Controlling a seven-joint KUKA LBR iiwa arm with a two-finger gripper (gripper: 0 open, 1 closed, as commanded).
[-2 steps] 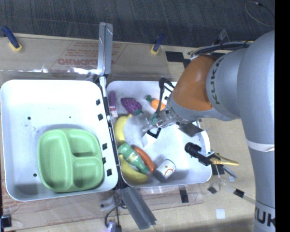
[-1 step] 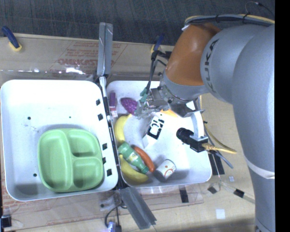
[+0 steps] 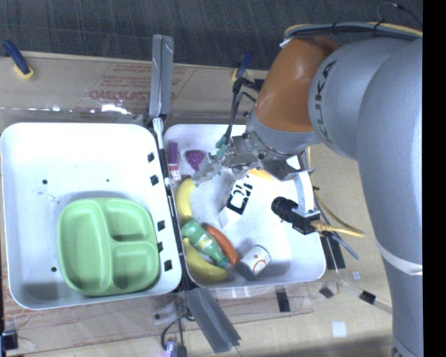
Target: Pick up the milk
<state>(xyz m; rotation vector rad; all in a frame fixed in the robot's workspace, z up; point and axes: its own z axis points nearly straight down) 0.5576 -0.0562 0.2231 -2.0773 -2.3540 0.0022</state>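
Milk carton (image 3: 240,196) lies tilted just right of banana (image 3: 186,199). Gripper (image 3: 224,157) hovers above it; can't tell its state. Center over carton b4 descending, avoid banana.

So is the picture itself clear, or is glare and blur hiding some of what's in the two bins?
In the camera view, the left bin is washed out bright, its wall nearly featureless; the green tray stays crisp and casts a soft shadow. The right bin is partly shaded by the arm, and the claw looks slightly blurred, too muddled to read.
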